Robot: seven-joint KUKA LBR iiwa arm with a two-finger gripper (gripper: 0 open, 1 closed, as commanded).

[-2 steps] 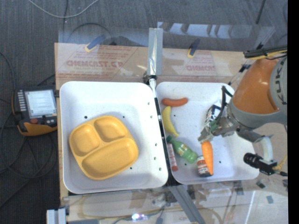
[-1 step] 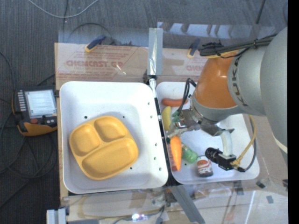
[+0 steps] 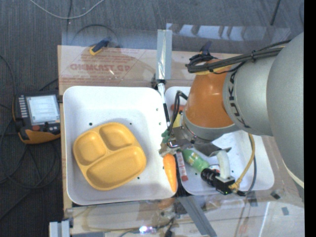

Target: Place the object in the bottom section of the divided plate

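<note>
The carrot (image 3: 170, 172) lies just below the gripper (image 3: 170, 144), between the bins.

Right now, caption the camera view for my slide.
Arm over right bin; carrot at divider; yellow divided plate in left bin.

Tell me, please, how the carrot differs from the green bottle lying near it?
The carrot is orange and tapered; the green bottle is green and rounder. The carrot lies on the rim between the two bins, pointing down the picture; the bottle lies slanted inside the right bin. Both lie flat, outside the yellow divided plate.
</note>
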